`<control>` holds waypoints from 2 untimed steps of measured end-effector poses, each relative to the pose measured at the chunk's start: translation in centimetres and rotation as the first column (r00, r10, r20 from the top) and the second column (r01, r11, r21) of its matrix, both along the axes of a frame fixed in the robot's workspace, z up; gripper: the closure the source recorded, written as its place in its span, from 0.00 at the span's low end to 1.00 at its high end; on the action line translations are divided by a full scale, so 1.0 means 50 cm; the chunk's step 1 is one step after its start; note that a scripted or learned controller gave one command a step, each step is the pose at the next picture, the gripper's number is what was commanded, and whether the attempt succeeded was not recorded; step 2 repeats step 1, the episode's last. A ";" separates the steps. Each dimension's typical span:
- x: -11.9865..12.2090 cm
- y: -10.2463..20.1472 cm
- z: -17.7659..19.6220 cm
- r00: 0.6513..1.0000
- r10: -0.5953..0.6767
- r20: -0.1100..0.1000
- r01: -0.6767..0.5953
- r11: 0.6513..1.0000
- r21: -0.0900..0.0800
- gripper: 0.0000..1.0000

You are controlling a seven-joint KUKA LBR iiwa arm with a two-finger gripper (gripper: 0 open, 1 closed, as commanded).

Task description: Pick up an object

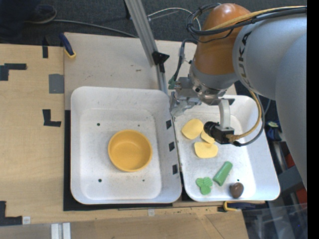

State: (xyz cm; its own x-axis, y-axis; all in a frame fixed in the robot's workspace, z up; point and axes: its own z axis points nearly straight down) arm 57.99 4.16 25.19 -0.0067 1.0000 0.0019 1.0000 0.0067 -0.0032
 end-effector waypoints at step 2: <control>-0.032 0.111 -0.029 1.000 0.001 -0.001 -0.001 1.000 -0.001 1.00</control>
